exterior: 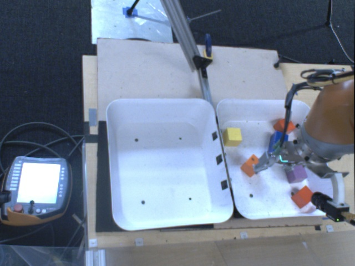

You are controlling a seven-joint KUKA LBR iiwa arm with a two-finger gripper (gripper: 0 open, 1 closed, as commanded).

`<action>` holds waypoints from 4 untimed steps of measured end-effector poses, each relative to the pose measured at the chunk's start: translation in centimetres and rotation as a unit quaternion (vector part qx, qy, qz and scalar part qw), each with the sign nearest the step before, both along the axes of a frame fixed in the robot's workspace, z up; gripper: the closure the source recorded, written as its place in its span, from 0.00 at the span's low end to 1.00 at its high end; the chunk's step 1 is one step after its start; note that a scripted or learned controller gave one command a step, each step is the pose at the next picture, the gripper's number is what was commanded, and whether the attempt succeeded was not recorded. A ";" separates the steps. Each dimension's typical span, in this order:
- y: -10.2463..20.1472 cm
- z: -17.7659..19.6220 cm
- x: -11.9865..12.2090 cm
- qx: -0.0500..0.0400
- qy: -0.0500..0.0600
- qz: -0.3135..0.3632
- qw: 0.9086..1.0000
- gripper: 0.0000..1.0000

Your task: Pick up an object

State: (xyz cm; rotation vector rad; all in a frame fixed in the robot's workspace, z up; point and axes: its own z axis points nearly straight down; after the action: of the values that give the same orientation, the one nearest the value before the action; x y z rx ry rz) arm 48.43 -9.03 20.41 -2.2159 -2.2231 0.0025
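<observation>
The gripper [267, 162] sits low in the right bin [244, 108], just right of an orange block [249, 165]; whether it grips anything, I cannot tell. Its nearness risks nudging the block away. The bin also holds yellow [232, 136], blue [274, 143] and purple [296, 173] blocks

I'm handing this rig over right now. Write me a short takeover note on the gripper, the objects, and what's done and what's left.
Gripper: low in the right bin, beside the orange block; grip state unclear, nothing visibly held.
Objects, all in the right bin: yellow block, blue piece, purple block, two more orange blocks.
Done: approach only.
Left: grasp one and lift it.
</observation>
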 end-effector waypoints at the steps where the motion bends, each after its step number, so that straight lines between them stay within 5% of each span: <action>1: 0.0 0.2 0.1 0.000 -0.002 0.000 1.000 0.00; 3: 0.8 -10.3 0.1 0.000 0.001 0.000 1.000 0.00; 4: 0.9 -11.5 0.1 0.000 -0.001 -0.001 1.000 0.00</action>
State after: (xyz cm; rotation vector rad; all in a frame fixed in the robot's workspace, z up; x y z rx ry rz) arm 48.50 -8.17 8.96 -2.2176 -2.2226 0.0006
